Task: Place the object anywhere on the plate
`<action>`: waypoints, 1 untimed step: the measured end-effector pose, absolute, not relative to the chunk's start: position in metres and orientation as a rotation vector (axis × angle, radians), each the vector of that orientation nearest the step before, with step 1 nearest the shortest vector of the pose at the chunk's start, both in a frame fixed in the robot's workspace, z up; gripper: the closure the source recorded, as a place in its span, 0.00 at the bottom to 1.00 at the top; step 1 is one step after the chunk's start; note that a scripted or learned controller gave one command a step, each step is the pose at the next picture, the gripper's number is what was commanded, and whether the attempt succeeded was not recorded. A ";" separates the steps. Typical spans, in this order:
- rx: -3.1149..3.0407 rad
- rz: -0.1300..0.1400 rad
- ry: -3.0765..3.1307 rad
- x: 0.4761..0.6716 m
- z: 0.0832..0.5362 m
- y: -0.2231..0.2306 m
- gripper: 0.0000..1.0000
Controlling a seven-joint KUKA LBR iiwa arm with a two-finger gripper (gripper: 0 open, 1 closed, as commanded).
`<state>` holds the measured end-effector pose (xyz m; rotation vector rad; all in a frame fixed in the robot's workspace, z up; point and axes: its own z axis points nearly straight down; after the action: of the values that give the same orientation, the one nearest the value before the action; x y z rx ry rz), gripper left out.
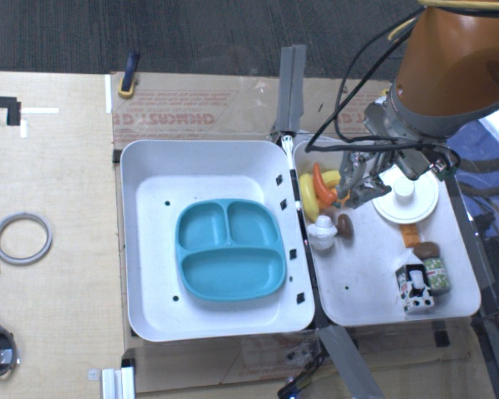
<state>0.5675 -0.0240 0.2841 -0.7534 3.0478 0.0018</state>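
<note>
Broad orange band [449, 52] above grey metal wrist [403, 123]; black cables [362, 65] looping alongside, yellow cable across top.

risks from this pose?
1. The tool hangs over a tight cluster at the right bin's left edge: orange piece, yellow piece, white piece, brown piece. It may nudge neighbours or grab the wrong one.
2. The blue plate lies in the left bin, across the bin walls; a weak grasp could drop in transit.

A teal plate [230, 250] lies in a white bin [141, 248]; the carton [415, 289] is black-and-white patched.
</note>
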 end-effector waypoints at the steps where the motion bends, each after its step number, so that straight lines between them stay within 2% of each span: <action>1: -0.776 0.002 3.042 0.561 0.232 0.009 1.00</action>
<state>0.5611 0.0089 0.2323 -0.7761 3.0420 0.0024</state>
